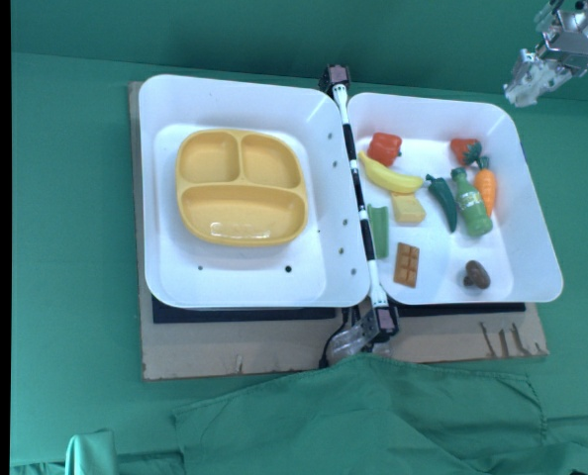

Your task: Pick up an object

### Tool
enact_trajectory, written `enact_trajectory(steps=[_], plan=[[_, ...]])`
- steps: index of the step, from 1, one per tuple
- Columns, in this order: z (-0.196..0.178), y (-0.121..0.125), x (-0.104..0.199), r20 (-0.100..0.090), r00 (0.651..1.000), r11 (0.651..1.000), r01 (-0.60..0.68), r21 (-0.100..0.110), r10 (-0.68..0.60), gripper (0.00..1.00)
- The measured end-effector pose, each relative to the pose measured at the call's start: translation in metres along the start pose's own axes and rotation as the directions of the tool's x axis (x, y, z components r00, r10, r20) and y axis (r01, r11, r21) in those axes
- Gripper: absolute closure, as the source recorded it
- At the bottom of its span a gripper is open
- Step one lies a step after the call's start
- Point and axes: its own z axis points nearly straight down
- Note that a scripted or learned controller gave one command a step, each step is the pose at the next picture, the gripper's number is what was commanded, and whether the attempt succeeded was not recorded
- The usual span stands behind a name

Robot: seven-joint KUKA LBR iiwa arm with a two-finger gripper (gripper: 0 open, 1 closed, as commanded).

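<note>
My gripper (pixel 528 85) hangs above the far right corner of the right bin (pixel 532 255), just outside its rim, with nothing in it. Small toy foods lie in that bin: a red pepper (pixel 384 147), a yellow banana (pixel 388 177), a yellow block (pixel 408 209), a green stick (pixel 378 230), an orange waffle-like bar (pixel 406 263), a dark green chilli (pixel 442 201), a green bottle (pixel 471 208), a carrot (pixel 486 188), a red strawberry-like piece (pixel 462 148) and a brown lump (pixel 476 275). The strawberry-like piece and the carrot lie closest to the gripper.
The left bin (pixel 175 265) holds a yellow divided plate (pixel 242 186). A hinged divider with dark clamps (pixel 358 196) runs between the bins. Both bins rest on a cardboard sheet (pixel 235 349). Green cloth (pixel 373 414) bunches at the front.
</note>
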Motion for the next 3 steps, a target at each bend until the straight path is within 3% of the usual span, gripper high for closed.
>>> enact_trajectory(steps=[1,2,3], plan=[[-0.013,0.048,0.003,-0.001,1.000,1.000,0.005,-0.002,-0.005,1.00],[-0.014,0.066,0.003,-0.002,1.000,1.000,0.004,0.000,-0.004,1.00],[-0.014,0.065,0.003,-0.003,1.000,1.000,0.003,0.002,-0.003,1.00]])
